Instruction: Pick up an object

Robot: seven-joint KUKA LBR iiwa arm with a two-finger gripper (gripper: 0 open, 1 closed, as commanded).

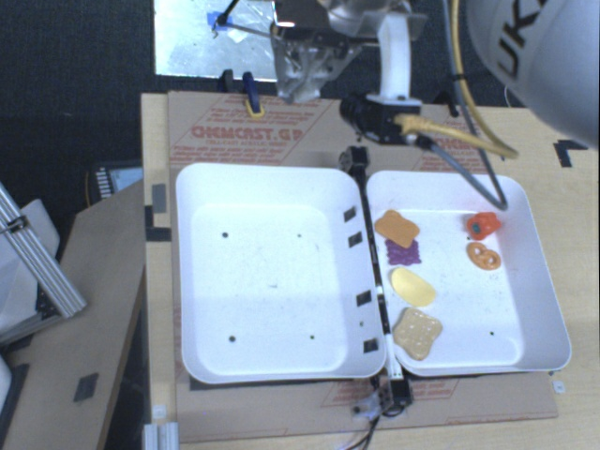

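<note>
Toast (397, 227) orange, flat, tilted, near right bin (539, 279) divider.

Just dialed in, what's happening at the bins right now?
The gripper is up above the far edge of the bench, beyond the left bin, and nothing shows between its fingers. All the objects lie in the right bin: an orange block overlapping a purple piece, a yellow oval, a tan cracker, a red-orange toy and a pretzel. No pick is under way at this moment.
</note>
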